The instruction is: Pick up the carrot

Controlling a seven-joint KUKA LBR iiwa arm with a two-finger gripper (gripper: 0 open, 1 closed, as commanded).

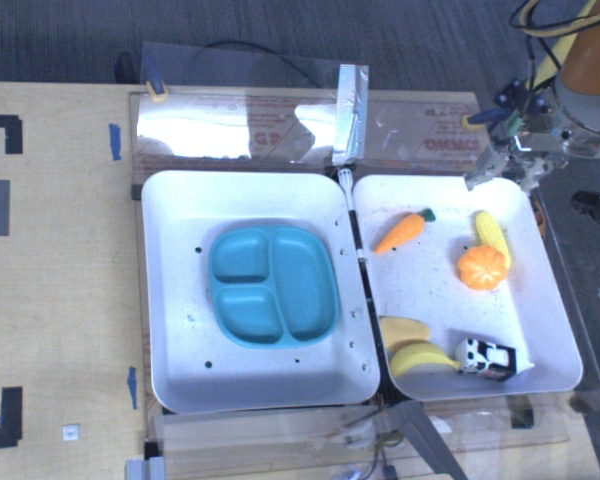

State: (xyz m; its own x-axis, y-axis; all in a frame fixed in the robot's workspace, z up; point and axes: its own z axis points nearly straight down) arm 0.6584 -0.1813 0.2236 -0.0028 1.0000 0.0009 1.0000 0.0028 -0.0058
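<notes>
Orange carrot (pixel 400 231) lies ungrasped at the right bin's (pixel 550 313) ten o'clock; your hand (pixel 510 163), grip state unreadable, hovers beyond one o'clock.

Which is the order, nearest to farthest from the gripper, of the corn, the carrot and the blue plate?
From the gripper at the right bin's far right corner:
1. Corn, right bin, right side.
2. Carrot, right bin, far left part.
3. Blue plate, left bin, centre.
</notes>
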